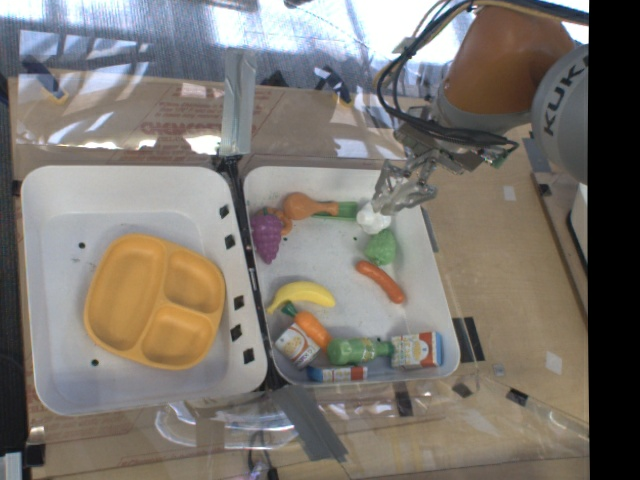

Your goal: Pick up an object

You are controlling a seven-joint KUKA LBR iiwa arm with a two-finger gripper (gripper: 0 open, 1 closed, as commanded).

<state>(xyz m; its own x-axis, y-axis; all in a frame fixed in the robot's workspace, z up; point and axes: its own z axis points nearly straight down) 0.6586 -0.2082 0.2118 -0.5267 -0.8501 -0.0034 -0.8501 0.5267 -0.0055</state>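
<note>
Cartons (415,349) line the near wall; tool (385,206), clenched, grasps white-green vegetable (377,230) beneath.

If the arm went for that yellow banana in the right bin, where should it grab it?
Probably across the middle of the banana, coming straight down from above. It lies flat on the right bin floor, curved and narrow, with bare floor along both long sides for the jaws.

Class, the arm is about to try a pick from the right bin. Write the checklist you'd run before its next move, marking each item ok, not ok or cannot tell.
1. Gripper is over the right bin: ok.
2. A target lies beneath it, the white piece: ok.
3. Fingers open: cannot tell.
4. Nothing held already: cannot tell.
5. Target clear of neighbours: not ok, green vegetable touches it.
6. Yellow tray out of the way in the left bin: ok.
</note>
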